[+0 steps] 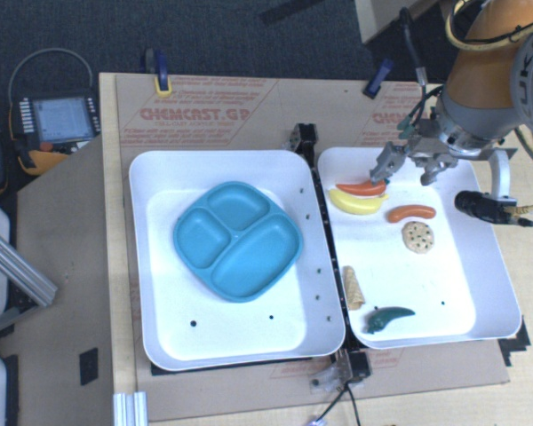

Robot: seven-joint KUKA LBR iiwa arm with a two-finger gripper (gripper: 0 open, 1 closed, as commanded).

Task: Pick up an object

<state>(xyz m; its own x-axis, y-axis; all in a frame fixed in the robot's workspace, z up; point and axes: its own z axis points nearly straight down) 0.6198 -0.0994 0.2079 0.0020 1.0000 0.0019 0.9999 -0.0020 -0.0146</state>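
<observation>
Two white bins sit side by side; the right bin (480,318) holds a red chili (361,187) lying lengthwise left to right, touching a yellow banana (355,204) below it. The gripper (407,169) hovers just right of the chili, fingers spread, gripping nothing. A sausage (412,212) and cookie (417,236) lie nearby.

Blue divided plate (238,240), yellow banana (355,204), speckled tan cookie (417,236), white bins (160,327).

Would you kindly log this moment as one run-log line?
gripper above right bin | nearest: red pepper, banana | holding: nothing seen
</observation>
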